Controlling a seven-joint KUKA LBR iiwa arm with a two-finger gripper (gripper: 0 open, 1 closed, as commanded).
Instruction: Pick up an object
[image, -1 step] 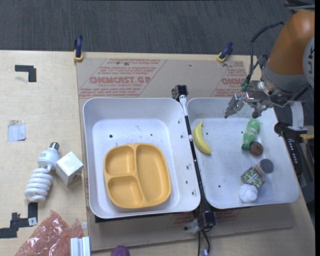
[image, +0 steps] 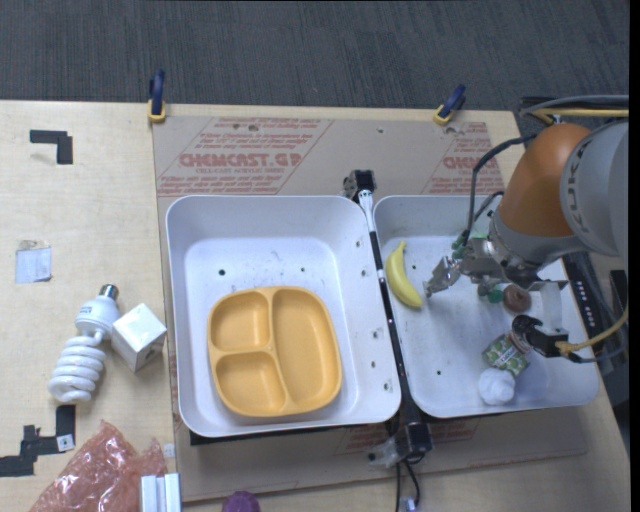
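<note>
A yellow banana lies at the left side of the right bin, close to the divider. My gripper hangs just right of the banana, open, with nothing between its fingers. Under the wrist sits a small brown round object. A green packet and a white ball rest in the bin's front right corner. Part of the bin's right side is hidden by the arm.
The left bin holds a yellow divided plate. On the bench to the left lie a spiral light bulb, a white cube and a pink mesh bag. A black cable loops beside the wrist.
</note>
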